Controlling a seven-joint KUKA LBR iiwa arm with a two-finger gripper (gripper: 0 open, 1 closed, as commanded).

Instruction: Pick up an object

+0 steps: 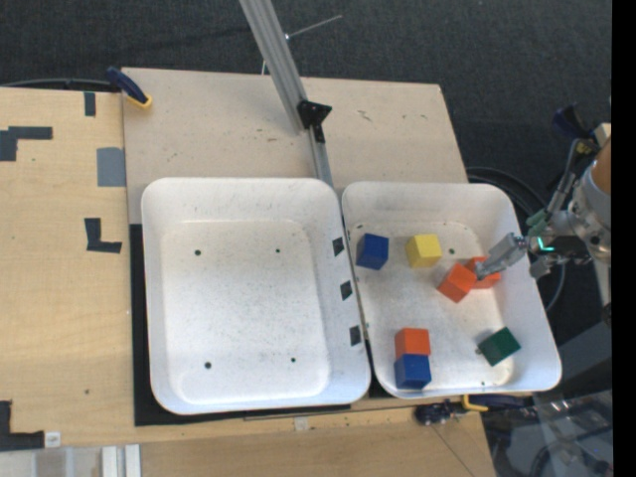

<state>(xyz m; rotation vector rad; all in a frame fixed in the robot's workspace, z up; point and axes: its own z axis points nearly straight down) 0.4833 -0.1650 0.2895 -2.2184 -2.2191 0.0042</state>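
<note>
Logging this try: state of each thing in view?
Gripper: at the orange block, grasp unclear.
Orange block: right bin, tilted.
Yellow block: right bin, flat.
Blue block: right bin, alone.
Orange-on-blue pair: touching.
Green block: near the bin's right wall.

- One fixed camera looks down at a slant from above the bench [248, 117].
- It stands far enough back to take in both white bins: the left bin [159, 266] and the right bin [497, 202].
- Dark floor shows beyond the bench's far edge.
</note>
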